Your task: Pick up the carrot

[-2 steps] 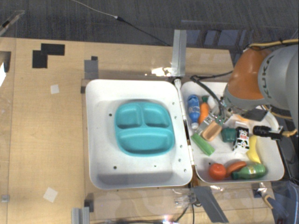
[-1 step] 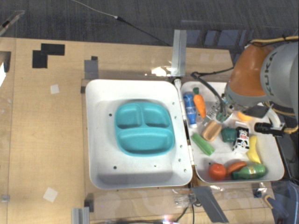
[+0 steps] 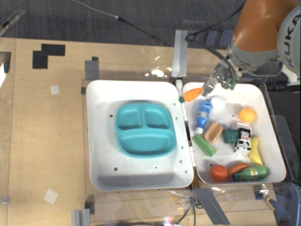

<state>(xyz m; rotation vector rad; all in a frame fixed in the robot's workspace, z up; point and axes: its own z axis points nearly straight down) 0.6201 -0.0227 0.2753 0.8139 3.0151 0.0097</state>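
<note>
We see an orange carrot [image 3: 192, 94] with a green tip, a teal divided plate [image 3: 143, 129] in a white bin [image 3: 99, 126], a blue bottle [image 3: 203, 114], a yellow banana [image 3: 255, 152], a red tomato [image 3: 218, 173], an orange ball [image 3: 247, 114] and a black-and-white cow figure [image 3: 243, 141] on the pale wooden worktop [image 3: 42, 140].

Glossy white plastic bins [image 3: 136, 91] on a matt wooden bench [image 3: 42, 140].

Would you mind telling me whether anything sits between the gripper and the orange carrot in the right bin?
Nothing visible does. The two-finger gripper is right beside the orange carrot, which lies at the far left corner of the right white bin. The nearest neighbours, a blue bottle and a white ball, lie just nearer the camera, off that line.
</note>
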